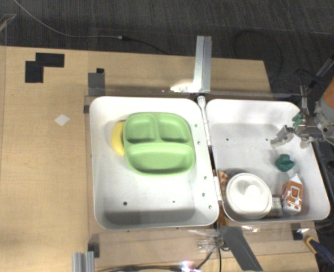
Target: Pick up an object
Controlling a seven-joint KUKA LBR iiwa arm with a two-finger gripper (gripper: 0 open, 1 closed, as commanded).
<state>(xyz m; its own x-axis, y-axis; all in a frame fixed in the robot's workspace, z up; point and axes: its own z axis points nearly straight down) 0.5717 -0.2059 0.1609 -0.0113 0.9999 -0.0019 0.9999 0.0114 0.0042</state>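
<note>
Look to the right bin (252,118): your tool (291,134) hangs over its far right part, reaching in from the right edge. You cannot tell from here whether it is released or clenched, and nothing shows between its tips. Just nearer than the tool a small dark green object (285,163) lies on the bin floor. Along the near wall you have a white bowl (248,195), and right of it an orange and white carton (292,195). In the left bin (150,208), a green divided plate (158,141) sits in the far half, with a yellow object (117,139) tucked against its left edge. Both bins rest on the wooden worktop (37,169).
</note>
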